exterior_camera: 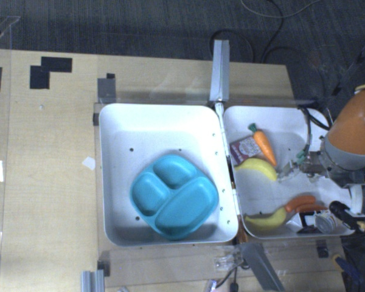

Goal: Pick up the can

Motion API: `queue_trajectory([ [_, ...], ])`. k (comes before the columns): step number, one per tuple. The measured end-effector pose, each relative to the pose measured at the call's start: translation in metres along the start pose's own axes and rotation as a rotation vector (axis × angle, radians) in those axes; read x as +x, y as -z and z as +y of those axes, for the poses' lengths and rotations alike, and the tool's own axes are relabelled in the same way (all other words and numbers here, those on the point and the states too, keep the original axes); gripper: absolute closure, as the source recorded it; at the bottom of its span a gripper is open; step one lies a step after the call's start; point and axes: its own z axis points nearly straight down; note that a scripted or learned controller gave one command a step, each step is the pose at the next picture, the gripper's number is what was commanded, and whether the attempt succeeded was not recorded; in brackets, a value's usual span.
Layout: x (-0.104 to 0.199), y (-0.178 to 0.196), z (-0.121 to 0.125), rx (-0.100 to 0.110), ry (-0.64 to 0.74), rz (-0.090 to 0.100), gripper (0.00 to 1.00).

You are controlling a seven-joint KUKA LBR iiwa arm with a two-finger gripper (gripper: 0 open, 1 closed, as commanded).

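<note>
hand (290, 170) hangs low in the right bin (292, 119), at 3 o'clock of the lemon (256, 168); its grip cannot be told.

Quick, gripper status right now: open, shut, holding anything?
Gripper: cannot be told. It sits low in the right bin, beside the yellow lemon-like fruit.
</note>
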Motion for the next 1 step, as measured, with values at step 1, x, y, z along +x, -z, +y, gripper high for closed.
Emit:
queue_trajectory([
  [1, 0.0083, 0.0339, -0.0444, 0.011, 0.042, 0.004, 0.00],
])
